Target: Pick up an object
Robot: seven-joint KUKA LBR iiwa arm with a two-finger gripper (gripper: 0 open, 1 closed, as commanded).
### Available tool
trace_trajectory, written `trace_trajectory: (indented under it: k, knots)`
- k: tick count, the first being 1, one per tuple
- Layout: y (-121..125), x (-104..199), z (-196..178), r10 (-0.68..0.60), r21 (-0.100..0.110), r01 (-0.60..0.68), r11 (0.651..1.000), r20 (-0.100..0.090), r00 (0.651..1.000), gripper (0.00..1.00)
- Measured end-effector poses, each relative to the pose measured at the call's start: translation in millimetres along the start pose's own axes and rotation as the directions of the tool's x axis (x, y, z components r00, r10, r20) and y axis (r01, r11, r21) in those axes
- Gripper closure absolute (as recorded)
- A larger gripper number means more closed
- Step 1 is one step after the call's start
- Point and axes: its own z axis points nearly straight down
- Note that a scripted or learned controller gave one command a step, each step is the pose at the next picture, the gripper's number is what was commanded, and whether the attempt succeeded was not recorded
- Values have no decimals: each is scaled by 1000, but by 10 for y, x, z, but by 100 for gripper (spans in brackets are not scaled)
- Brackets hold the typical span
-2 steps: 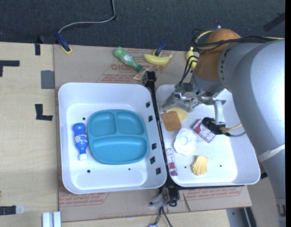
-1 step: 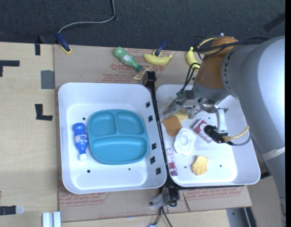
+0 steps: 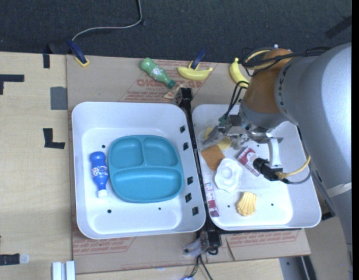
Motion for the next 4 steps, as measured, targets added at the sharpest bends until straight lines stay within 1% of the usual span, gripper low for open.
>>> trace_trajectory:
  k: [1, 2, 3, 4]
  knots:
    - [424, 11, -91, 0, 4, 0, 1000, -1, 1000, 0]
    - [336, -12, 9, 0, 3, 0, 1000, -1, 1000, 0]
    - [-16, -19, 1, 0, 2, 0, 1000, 0, 1000, 0]
    - [393, 12, 11, 0, 2, 0, 1000, -1, 1000, 0]
